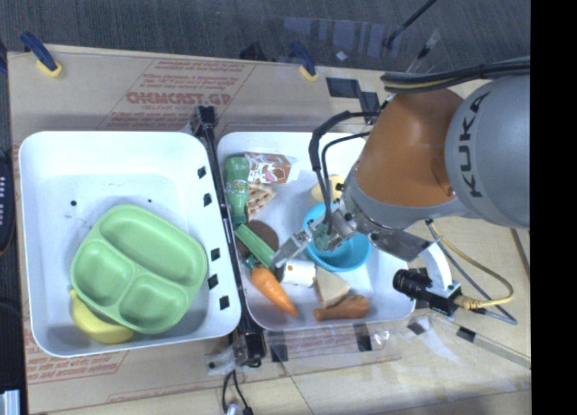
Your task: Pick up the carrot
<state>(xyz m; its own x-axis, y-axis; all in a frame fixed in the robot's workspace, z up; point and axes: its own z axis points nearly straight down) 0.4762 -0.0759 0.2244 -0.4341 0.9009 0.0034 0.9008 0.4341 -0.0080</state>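
surface [135,88]: brown board with red print, carries both white bins side by side.
my arm [451,156]: grey with the orange band, comes in from the right and covers the right part of the right bin.
left bin [54,161]: holds a green divided plate [140,266] lying tilted over a yellow item [95,325] at the near-left corner.
right bin [297,147]: crowded. Green bottle [236,186] along the left wall, printed packet [269,170] beside it at the far end, blue bowl [341,246] in the middle under my wrist.
my gripper [297,249]: down in the right bin, just left of the blue bowl, near a dark round item [263,235] and a white piece [300,272]. Cannot tell how far apart my fingers are; the view is too cluttered there. Nothing visibly between them.
carrot [272,289]: orange, lying at a slant on the floor of the right bin, near the front-left corner, tip pointing front-right. It sits just in front of my gripper, apart from it.
brown item [344,310]: at the front wall of the right bin, right of the carrot.
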